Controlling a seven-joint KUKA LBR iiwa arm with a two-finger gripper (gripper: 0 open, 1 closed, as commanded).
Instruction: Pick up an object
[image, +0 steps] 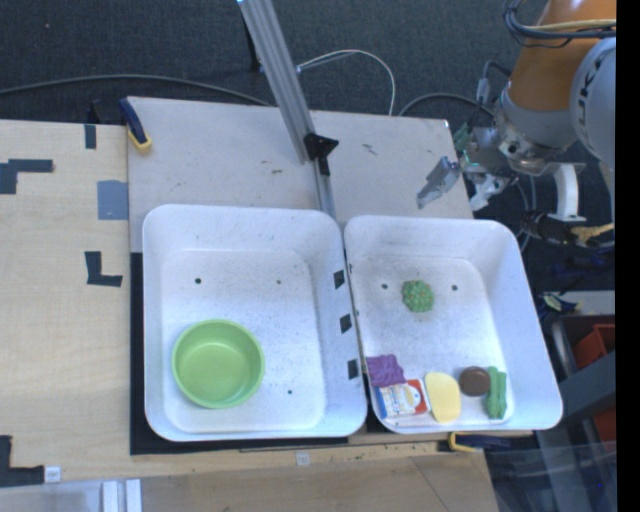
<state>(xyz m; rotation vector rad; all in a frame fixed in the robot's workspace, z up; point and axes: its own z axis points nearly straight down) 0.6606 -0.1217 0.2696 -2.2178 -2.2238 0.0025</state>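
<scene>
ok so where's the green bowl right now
The green bowl sits in the left bin, in its near-left corner, well apart from the small items lined along the near edge of the right bin.

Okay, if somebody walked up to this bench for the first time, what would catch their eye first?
Probably the bright green bowl, alone in the near left corner of the left bin. Next, the row of small things along the right bin's near edge: a purple piece, a red and white packet, a yellow piece, a brown round one and a green one, with a green clump apart mid-bin. The hand hangs beyond that bin's far edge.
</scene>
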